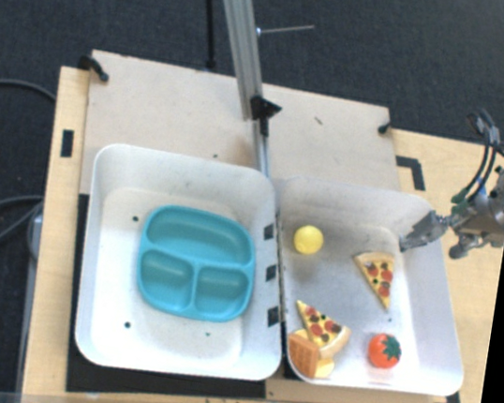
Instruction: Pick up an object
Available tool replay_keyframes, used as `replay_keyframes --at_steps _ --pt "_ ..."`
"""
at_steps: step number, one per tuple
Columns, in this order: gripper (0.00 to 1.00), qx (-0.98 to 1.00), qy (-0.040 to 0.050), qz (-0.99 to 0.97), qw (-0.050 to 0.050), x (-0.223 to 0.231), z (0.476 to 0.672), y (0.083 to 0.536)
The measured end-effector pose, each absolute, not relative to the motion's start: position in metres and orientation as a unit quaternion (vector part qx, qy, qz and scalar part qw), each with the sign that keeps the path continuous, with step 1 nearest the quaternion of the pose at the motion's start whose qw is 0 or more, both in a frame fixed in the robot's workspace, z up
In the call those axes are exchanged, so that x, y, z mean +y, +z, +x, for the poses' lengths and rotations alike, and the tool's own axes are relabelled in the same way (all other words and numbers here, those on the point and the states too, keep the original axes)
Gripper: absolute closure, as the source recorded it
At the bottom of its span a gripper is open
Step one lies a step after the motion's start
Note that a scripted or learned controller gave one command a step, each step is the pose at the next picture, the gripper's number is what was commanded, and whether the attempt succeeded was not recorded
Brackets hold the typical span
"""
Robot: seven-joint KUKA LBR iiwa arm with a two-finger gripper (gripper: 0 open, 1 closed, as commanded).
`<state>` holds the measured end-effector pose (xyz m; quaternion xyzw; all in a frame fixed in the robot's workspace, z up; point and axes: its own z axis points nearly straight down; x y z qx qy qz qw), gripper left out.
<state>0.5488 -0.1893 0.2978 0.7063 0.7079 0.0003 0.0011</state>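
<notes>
While the arm reaches in from the right, the gripper (443,238) is seen at the far right rim of the right bin (415,369), above the rim rather than down among the objects. Two fingers are spread apart, one angled left toward the bin floor, one to the right; nothing is held between them.

Candidates for picking are all found in the right bin: a yellow ball (308,240) near the far left side, a pizza slice (377,275) just left of the gripper and nearer, a second pizza slice (321,328) at the near edge, touching a tan wedge, possibly bread (310,357), and a red tomato (384,351) near the right corner.

The left bin (101,314) is occupied by a teal divided tray (195,263).

The first pizza slice is judged the closest target; as a flat piece, a low descent would be needed. No grasp is begun yet.
</notes>
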Motion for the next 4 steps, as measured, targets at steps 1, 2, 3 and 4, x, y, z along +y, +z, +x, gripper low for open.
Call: replay_keyframes --at_steps 1,2,3,4 --pt "0.00 0.708 0.0004 0.707 0.001 -0.189 0.549 0.298" --pt "0.00 0.707 -0.0017 0.707 -0.002 -0.186 0.548 0.235" --pt "0.00 0.707 -0.0016 0.708 -0.001 -0.186 0.557 0.182" --pt "0.00 0.707 -0.0018 0.707 -0.002 -0.188 0.560 0.120"
